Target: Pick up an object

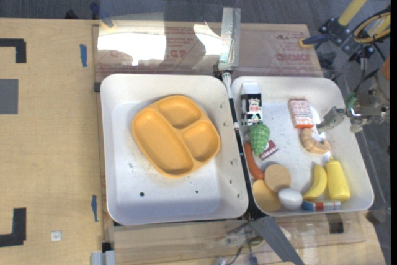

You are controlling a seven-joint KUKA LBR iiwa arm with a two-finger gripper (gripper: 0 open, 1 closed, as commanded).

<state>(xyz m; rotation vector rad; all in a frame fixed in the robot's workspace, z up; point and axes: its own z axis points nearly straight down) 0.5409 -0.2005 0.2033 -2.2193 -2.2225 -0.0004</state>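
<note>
Toy food in the right bin (347, 102) is lying untouched; the hand (333, 119) is hanging over the bin's far-right part.

Items are sitting crowded toward the bin's walls: a red-and-white snack packet (301, 113) near the far side, a tan pastry-like piece (315, 144) just below it, a banana (317, 182) touching a yellow bottle (337, 179), a white egg (289, 198), two tan discs (273, 184), a green leafy piece (258, 134), an orange carrot-like stick (252, 161) and a small cow-print carton (253, 107) against the left wall. The hand is hovering between packet and pastry, likely lining up on one of them; nothing is showing between its fingers, and how far they are parted I cannot tell. The left bin (118, 152) is holding a yellow divided plate (176, 134), well apart, probably a drop site.
</note>
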